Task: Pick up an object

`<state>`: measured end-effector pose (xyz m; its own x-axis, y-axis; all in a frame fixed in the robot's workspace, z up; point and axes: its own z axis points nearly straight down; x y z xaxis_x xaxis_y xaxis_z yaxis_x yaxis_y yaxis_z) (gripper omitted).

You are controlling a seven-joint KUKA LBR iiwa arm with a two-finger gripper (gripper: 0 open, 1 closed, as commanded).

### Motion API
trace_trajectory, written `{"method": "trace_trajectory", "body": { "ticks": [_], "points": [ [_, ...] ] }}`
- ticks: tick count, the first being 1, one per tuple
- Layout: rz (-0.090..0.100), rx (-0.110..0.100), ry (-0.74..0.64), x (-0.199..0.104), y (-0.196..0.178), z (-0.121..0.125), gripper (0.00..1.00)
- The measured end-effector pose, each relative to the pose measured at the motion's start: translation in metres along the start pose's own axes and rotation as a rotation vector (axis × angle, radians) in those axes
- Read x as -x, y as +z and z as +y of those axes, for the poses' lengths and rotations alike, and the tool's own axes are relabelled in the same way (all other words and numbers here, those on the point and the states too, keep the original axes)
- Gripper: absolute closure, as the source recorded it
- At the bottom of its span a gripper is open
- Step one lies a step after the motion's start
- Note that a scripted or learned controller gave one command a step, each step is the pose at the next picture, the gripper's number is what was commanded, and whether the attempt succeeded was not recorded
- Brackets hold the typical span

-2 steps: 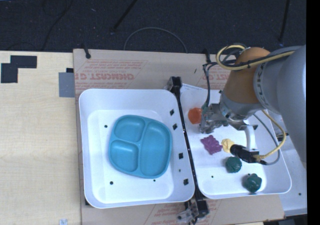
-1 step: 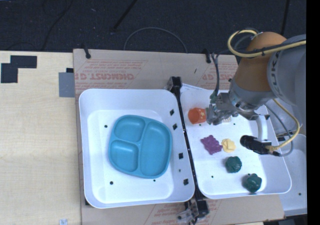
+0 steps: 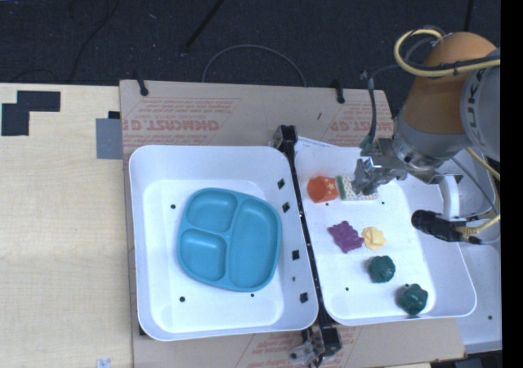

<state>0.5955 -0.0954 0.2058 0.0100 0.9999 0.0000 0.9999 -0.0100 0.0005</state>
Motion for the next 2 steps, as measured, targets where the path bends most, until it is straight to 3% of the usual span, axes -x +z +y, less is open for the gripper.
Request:
{"method": "trace_trajectory", "body": {
  "ticks": [1,2],
  "points": [
    [-0.001,0.001,-0.001,0.009,-0.049,0.002,1.0],
    [0.001,-0.004,-0.013,-0.038,-0.051,-0.007,1.0]
  ]
}}
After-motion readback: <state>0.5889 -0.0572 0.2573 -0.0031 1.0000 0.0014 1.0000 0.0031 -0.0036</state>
